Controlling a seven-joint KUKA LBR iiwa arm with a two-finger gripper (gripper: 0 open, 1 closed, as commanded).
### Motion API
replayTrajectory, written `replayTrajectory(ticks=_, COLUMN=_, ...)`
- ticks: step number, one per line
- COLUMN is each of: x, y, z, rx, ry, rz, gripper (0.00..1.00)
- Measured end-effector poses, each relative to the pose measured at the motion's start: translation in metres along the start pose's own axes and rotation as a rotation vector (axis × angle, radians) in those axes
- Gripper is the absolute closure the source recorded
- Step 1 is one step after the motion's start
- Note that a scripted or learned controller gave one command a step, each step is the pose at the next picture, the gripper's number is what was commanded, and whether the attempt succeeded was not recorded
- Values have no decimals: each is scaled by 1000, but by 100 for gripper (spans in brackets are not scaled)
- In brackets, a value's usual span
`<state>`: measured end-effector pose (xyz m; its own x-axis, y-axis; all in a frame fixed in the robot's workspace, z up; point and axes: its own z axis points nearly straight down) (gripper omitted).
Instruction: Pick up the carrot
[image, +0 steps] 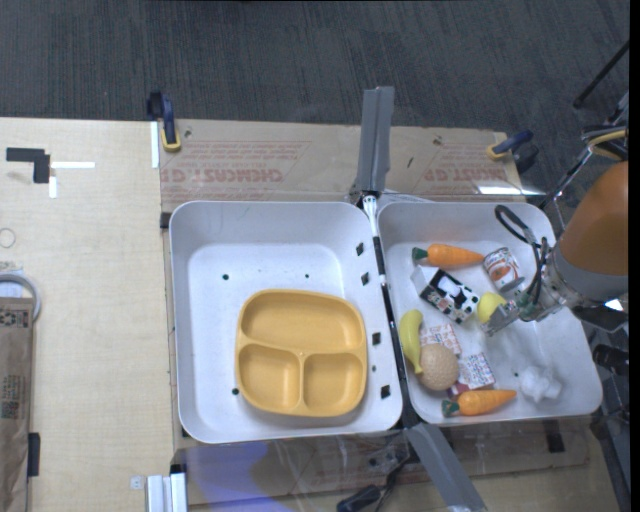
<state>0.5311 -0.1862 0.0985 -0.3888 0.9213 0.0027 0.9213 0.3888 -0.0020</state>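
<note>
the tool (507, 312) hangs low in the right white bin (585, 345) beside a small yellow ball (489, 306), can't tell its grip state, and the nearer orange plastic carrot (483, 401) by the front wall looks light, stiff, slick, so I'd pinch mid-body

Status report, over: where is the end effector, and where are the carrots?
End effector low in right bin, beside yellow lemon. Two carrots: one at back, one at front. Neither gripped.
</note>
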Motion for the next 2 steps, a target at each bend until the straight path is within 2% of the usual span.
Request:
replayTrajectory(ticks=1, x=16, y=3, z=8, rx=0, ry=-1, rz=-5, gripper=100)
replayTrajectory(ticks=2, x=52, y=56, z=-99, rx=-1, ry=-3, rz=49, gripper=100)
